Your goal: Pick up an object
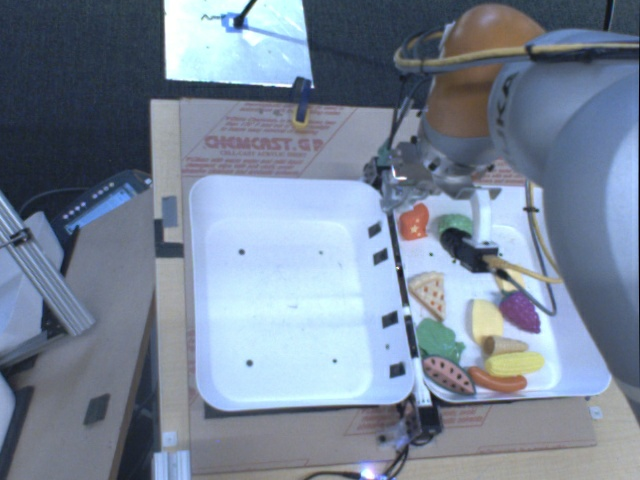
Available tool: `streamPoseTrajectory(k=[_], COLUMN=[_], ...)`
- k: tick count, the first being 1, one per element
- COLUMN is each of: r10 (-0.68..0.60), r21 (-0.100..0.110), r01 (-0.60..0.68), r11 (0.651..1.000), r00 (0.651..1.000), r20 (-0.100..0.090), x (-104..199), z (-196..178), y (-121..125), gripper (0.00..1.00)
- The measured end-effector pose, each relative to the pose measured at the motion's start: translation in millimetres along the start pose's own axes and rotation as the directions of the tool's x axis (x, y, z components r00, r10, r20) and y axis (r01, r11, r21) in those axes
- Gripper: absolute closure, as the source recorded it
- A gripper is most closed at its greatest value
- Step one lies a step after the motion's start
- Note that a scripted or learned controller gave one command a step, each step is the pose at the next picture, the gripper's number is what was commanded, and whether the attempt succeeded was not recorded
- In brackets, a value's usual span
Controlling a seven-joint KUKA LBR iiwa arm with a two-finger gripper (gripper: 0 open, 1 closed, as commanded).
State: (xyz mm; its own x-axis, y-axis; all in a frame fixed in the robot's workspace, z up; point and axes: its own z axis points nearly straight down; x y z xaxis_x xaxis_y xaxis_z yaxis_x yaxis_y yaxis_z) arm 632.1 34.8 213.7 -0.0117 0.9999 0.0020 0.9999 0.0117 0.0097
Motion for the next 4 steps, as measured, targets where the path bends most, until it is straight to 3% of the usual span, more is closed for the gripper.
streamPoseTrajectory(k=[1,3,4], r10=[0.011,0.001,0.006], r21=[0.002,-0.002,0.002], r01=[-0.011,-0.001,-0.006], r11=[1.000,1.000,1.000], r00=[1.000,1.000,1.000], r20=[0.001,-0.001,0.001], x=[-15.8,125.4,127.7], z=[-84.2,-233.0,-266.2], y=[-32.3,10.4,41.6], gripper=[1.00,1.00,1.00])
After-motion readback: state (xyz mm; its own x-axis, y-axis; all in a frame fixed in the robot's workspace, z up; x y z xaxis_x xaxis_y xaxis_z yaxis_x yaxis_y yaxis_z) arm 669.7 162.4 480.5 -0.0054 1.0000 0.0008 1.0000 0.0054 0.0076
